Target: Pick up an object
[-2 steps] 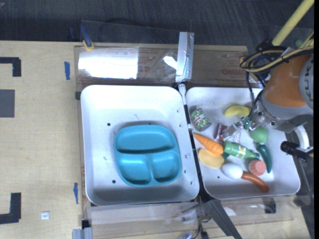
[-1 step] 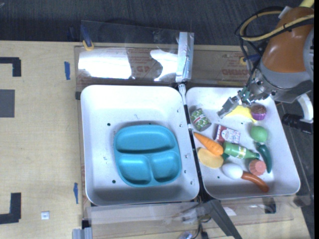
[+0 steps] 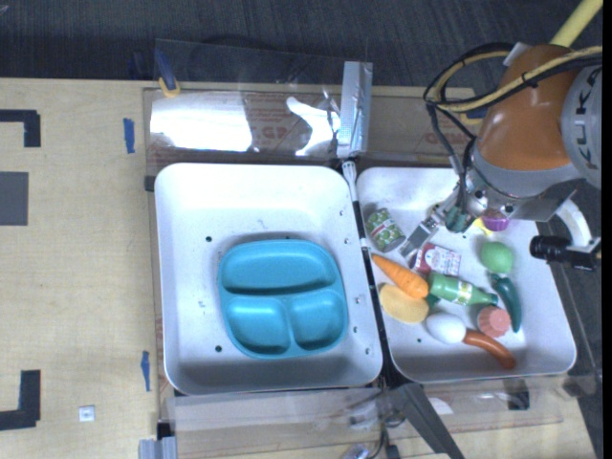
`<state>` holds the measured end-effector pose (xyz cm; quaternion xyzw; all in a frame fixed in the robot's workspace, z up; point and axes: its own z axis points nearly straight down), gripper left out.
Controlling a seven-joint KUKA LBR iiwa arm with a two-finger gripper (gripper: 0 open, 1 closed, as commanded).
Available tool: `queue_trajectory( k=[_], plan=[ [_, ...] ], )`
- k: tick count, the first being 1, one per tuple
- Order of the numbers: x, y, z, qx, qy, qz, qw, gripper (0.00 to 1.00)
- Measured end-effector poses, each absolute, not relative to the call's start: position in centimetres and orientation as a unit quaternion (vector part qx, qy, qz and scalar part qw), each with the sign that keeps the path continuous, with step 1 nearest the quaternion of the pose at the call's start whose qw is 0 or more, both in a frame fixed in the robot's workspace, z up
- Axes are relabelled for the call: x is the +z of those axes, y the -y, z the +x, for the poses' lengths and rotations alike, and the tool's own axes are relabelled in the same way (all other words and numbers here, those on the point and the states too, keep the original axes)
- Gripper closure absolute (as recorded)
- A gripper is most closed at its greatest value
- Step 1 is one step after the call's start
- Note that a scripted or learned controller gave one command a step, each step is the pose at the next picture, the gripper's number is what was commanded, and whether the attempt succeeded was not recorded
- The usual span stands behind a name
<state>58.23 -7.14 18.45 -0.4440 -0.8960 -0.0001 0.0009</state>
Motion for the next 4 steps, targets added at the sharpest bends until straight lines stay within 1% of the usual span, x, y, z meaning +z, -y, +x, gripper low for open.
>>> queue_trajectory(
  k=[1,2,3,4],
  plan=[
    [10.0,10.2,61.9,0.0008,0.888,-0.459,0.002,0.00],
    [8.6,12.0,64.9,0.0009,0.830,-0.558,-0.001,0.00],
    [10.4,10.0,51.3,-0.0001,0.849,-0.529,0.000,0.00],
    [10.4,9.9,51.3,-0.0002,0.849,-0.528,0.000,0.00]
  ],
)
